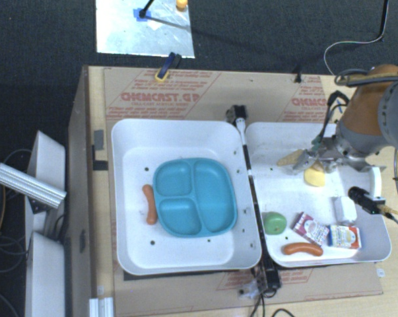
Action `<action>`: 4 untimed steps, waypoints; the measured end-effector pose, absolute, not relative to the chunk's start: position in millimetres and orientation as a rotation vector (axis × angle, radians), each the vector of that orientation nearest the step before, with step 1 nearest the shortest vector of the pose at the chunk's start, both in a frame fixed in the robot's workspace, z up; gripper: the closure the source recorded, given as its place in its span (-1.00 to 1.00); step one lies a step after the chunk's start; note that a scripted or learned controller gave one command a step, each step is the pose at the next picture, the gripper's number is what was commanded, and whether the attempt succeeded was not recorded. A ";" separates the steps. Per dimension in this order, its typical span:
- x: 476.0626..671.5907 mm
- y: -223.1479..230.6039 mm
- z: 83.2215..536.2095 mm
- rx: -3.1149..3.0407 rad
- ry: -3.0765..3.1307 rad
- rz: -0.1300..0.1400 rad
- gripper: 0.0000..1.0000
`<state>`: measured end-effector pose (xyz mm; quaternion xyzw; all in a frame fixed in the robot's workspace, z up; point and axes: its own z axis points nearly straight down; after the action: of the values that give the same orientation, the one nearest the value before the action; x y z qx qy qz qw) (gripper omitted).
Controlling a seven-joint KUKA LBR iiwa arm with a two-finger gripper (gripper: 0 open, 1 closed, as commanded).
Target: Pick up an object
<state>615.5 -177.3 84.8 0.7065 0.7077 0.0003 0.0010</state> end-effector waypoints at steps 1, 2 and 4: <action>629.5 -162.6 99.7 2.216 2.224 0.003 -1.00; 609.4 -184.6 108.3 2.218 2.221 0.001 -1.00; 669.9 -131.4 100.5 2.214 2.224 0.005 -1.00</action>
<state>669.9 -131.4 100.5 0.7055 0.7087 0.0015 0.0018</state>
